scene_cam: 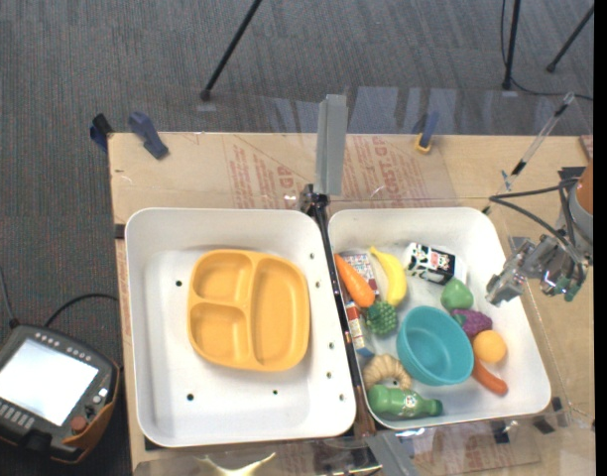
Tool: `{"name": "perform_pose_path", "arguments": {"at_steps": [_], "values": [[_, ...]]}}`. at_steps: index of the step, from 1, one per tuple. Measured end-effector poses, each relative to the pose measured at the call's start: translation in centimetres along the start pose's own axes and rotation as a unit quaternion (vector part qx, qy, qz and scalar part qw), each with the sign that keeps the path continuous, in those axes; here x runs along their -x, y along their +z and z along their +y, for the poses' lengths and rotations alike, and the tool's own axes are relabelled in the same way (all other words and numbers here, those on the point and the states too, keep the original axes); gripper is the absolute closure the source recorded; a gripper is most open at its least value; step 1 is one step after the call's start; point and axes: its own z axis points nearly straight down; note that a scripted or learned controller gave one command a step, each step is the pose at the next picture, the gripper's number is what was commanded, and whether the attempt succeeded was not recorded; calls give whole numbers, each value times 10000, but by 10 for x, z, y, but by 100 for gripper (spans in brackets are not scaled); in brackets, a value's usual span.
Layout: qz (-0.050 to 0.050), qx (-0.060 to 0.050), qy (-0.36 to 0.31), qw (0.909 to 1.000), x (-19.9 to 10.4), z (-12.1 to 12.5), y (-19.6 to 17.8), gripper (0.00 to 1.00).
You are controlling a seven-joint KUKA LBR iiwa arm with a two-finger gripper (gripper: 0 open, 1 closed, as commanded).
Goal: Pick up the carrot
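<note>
Orange against white: find the carrot (355, 282) lying aslant by the left wall of the right bin (482, 234), just beside the banana (389, 272), and avoid mistaking it for the other orange piece (489, 378) past the teal bowl (434, 345). Cross the bin, descend square to the carrot's length, and close across its middle, clear of wall and banana. Hangs for now over the bin's right rim, well apart from the carrot, with the gripper (517, 278) tilted down and leftward; cannot tell whether spread or pressed together.
</note>
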Motion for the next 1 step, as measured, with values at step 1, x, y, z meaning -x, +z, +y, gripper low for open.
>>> {"name": "perform_pose_path", "arguments": {"at_steps": [1], "values": [[-56, 17, 483, 9988, -14, -51, -159, 100]]}}
